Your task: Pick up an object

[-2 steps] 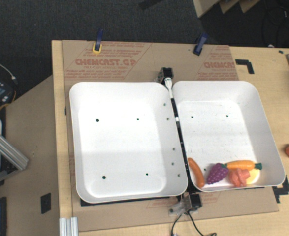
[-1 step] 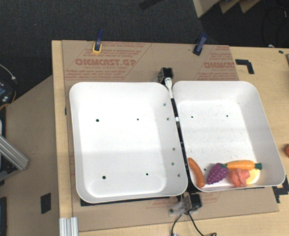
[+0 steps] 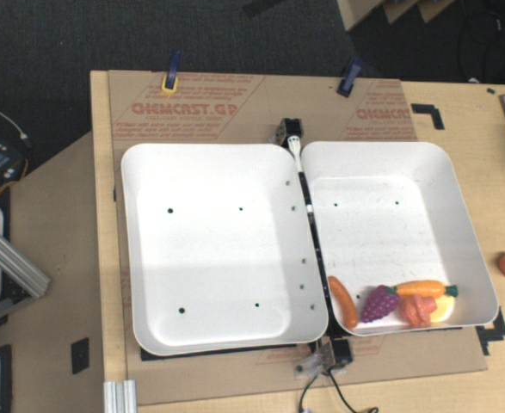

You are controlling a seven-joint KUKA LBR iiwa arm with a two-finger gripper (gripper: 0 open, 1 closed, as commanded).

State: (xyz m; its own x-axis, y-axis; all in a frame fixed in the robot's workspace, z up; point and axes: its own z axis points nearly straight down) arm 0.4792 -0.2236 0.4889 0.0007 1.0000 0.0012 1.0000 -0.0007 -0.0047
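A brown bench holds two white bins. The left bin sits beside the right bin, where toy foods huddle in the near corner: a sausage, purple grapes, a carrot. Something red and yellow is hard to make out.

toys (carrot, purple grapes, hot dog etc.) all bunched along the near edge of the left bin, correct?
Not quite: it is the right bin, not the left. The camera view shows the carrot, purple grapes and hot dog bunched along that bin's near edge.
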